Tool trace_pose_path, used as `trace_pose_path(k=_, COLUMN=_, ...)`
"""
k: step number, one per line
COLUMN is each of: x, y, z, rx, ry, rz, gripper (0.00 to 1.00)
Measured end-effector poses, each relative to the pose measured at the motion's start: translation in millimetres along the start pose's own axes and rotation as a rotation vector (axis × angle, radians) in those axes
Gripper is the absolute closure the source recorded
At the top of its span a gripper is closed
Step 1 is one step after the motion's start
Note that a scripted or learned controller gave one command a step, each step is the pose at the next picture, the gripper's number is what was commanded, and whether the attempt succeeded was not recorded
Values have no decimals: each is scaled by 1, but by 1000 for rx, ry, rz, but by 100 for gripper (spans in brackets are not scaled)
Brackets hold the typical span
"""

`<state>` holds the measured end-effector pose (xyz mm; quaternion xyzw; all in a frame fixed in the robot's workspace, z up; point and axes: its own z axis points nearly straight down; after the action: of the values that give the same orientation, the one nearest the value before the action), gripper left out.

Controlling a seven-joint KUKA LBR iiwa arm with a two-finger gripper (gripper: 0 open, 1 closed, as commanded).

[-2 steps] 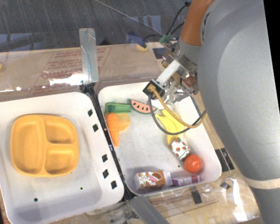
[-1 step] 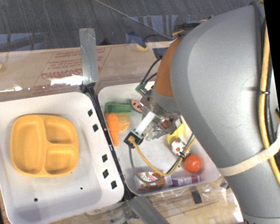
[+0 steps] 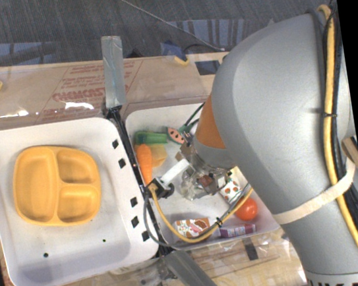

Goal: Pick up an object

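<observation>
arm (image 3: 283, 123): reaching in from the right, its grey bulk covering much of the right bin (image 3: 137, 122); I'm seeing the orange band just above the wrist.
gripper (image 3: 198, 184): hanging low over the middle of the right bin, amid the clutter.
fingers: can't tell if apart or together, the wrist hardware is hiding them; I'm not seeing anything held.
carrot (image 3: 145, 163): lying along the right bin's left wall, w/ a green item (image 3: 149, 137) at its top end.
tomato (image 3: 246, 210): sitting near the bin's lower right, just below the gripper.
packets: a brown one (image 3: 191, 226) and a purple one (image 3: 235, 231) lying along the bottom wall.
left bin (image 3: 69, 255): holding a yellow tray (image 3: 55, 184) w/ three compartments, upper left of centre.
counter (image 3: 38, 93): carrying both bins side by side, a strip of grey tape (image 3: 114, 72) running up from btw them.
</observation>
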<state>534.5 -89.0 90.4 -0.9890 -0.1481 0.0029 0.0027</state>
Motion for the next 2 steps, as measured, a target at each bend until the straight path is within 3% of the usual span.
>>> trace_pose_path(k=1, x=113, y=-139, z=-103, rx=-1, ry=10, rz=61, gripper=100)
trace_pose_path(k=2, x=68, y=-187, z=-45, rx=-3, ry=-4, rz=-15, gripper=100)
